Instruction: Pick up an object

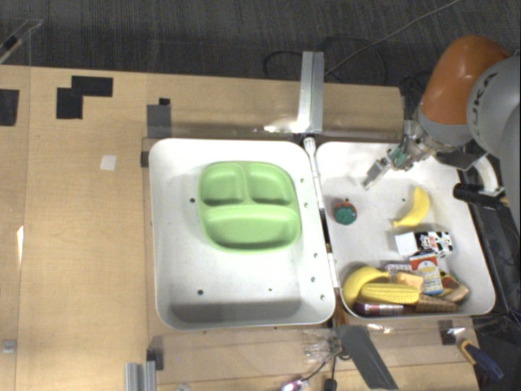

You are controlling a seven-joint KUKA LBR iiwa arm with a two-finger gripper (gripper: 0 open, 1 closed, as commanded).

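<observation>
Looking at your frame: pincer (376,172) hung at upper part of right bin (358,157), fingers spread, gripping nothing. Your arm entered from upper right of frame. Banana (413,208) lay below and right of pincer, apart from it. Small green-and-red object (346,213) sat near bin's left wall. Packets and second banana (362,282) heaped at bin's lower edge. Left bin (175,243) held green divided tray (247,204).
</observation>
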